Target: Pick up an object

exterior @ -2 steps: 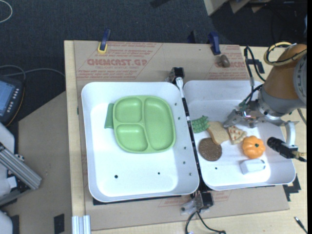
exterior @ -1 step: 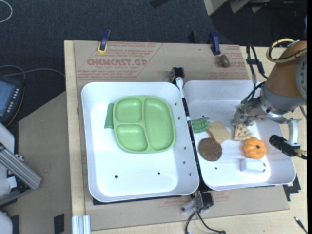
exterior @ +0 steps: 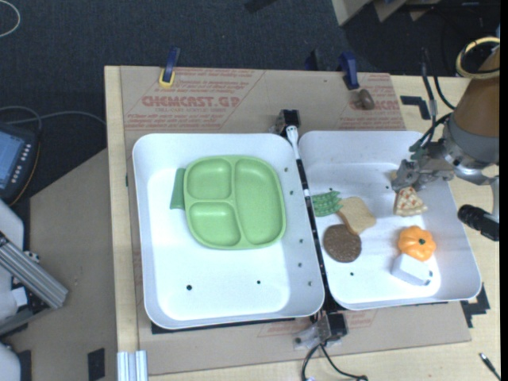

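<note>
Fingertips of the gripper [exterior: 411,178] hang over the right bin [exterior: 373,153], near its far right corner; whether they are spread or pressed together, I cannot tell. Directly beneath, toward the near edge, lies the pizza slice [exterior: 408,202], its long axis running roughly far-to-near. Further nearward sits the orange pepper [exterior: 416,243].

Grey arm [exterior: 475,137] at the right edge, rounded and smooth-cased. Broad orange band [exterior: 481,105] above the wrist, tapering upward to a pale ring at the top. Below the band, a lighter grey wrist collar. Dark thin cables looping along the left side. Small metallic grey gripper [exterior: 418,173] with angular parts. Black stub-shaped part [exterior: 479,220] lower down, near the right edge.
</note>
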You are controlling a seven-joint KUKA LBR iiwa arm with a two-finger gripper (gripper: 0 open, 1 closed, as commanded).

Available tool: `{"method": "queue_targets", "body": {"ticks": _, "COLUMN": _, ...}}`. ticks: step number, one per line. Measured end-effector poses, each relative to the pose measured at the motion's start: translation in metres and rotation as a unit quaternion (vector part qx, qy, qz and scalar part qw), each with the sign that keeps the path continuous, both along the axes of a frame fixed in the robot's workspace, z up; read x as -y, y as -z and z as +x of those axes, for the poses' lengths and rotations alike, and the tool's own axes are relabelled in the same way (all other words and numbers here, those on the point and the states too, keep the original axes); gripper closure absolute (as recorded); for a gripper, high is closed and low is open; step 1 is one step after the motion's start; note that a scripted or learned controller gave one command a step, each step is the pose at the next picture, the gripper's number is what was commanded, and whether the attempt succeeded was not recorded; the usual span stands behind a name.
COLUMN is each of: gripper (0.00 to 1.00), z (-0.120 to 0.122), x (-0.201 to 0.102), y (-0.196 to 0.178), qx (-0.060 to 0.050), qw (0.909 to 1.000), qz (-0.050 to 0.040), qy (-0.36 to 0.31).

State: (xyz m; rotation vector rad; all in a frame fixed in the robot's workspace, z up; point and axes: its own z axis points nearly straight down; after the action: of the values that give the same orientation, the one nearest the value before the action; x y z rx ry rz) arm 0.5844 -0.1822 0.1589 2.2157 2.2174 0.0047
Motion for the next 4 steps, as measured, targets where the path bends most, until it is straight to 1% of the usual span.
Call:
{"method": "queue_targets", "body": {"ticks": 1, "gripper": 1.0, "z": 0.01, "x": 0.005, "y": -0.057, "qx": 0.0, "qw": 1.0, "qz": 0.0, "qy": 0.0}}
{"method": "queue_targets", "body": {"ticks": 2, "gripper": 1.0, "z": 0.011, "x": 0.005, "y": -0.067, "qx": -0.002, "qw": 1.0, "qz": 0.0007, "qy": 0.0}}
{"method": "queue_targets", "body": {"ticks": 3, "gripper": 1.0, "z": 0.007, "x": -0.042, "y": -0.074, "qx": -0.004, "qw": 1.0, "qz": 0.0024, "qy": -0.002}}
{"method": "queue_targets", "body": {"ticks": 4, "gripper": 1.0, "z": -0.006, "x": -0.089, "y": -0.076, "qx": -0.005, "qw": 1.0, "qz": 0.0023, "qy": -0.002}}
